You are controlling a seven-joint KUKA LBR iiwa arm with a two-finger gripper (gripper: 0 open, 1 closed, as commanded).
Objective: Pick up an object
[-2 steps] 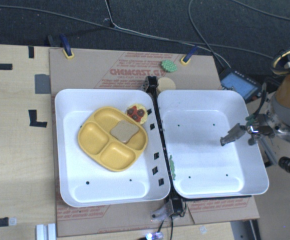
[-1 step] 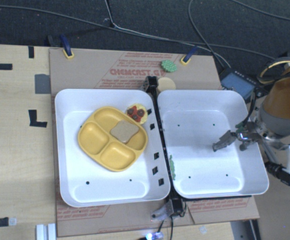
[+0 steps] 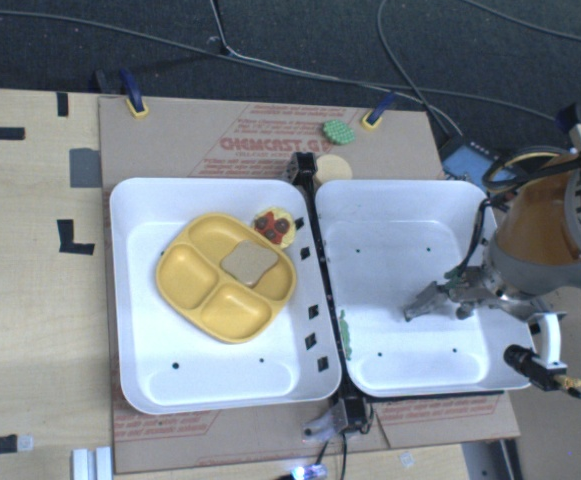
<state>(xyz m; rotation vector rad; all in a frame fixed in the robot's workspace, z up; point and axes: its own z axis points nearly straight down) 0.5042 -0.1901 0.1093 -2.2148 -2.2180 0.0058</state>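
Cardboard sheet [image 3: 260, 138] under both bins, clipped at top; green dotted disc [image 3: 338, 131] on it; black cables [image 3: 270, 63] behind.

Gripper [image 3: 422, 308] hung over right bin [image 3: 390, 200]. Left bin [image 3: 135, 268] held yellow divided plate [image 3: 200, 278] bearing a tan slice [image 3: 249, 262].

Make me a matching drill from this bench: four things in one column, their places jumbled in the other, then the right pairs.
Things:
1. yellow tray
2. slice of bread
3. gripper
4. green disc

Places:
A. on the cardboard behind the bins
B. in the left bin
C. over the right bin
D. in a compartment of the yellow tray

Pairs: 1-B, 2-D, 3-C, 4-A
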